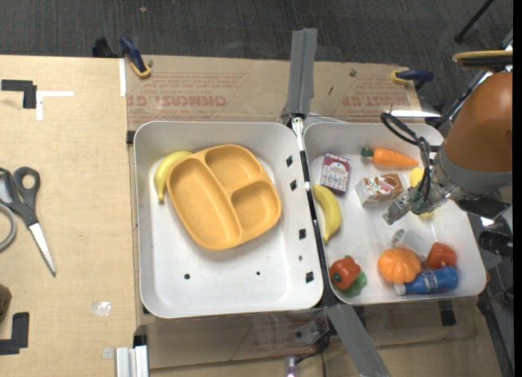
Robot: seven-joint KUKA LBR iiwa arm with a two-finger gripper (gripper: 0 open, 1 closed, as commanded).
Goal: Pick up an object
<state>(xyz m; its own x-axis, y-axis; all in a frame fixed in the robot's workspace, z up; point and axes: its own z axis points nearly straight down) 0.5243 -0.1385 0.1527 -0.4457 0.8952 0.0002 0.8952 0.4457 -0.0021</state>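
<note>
Scissors [28,212]: laid on the bench [65,286] near its left edge, well apart from the bins.
Left bin [236,294]: a yellow divided plate [222,196] is seen in its middle, tilted toward the back left corner; a banana [165,173] is tucked against the plate's left rim.
Right bin [383,295]: a second banana [328,210] lies along its left wall; a small red-and-white packet [334,173] is placed just behind that banana.
Front left corner of right bin: a red pepper with green stem [346,274] is found here.
Back of right bin: a carrot [393,157] lies near the back wall; a wrapped snack [380,189] sits just in front of it.
Front right of right bin: an orange pumpkin [399,265] is set beside a blue bottle [430,281], with a red tomato [441,254] just behind the bottle.
Arm [483,135]: it is reached in from the right, its orange band held over the bin's right wall, the wrist angled down and leftward.
Gripper [405,206]: held low over the right half of the right bin, between the wrapped snack and the pumpkin; whether it is parted or closed cannot be told, and nothing is seen gripped.
</note>
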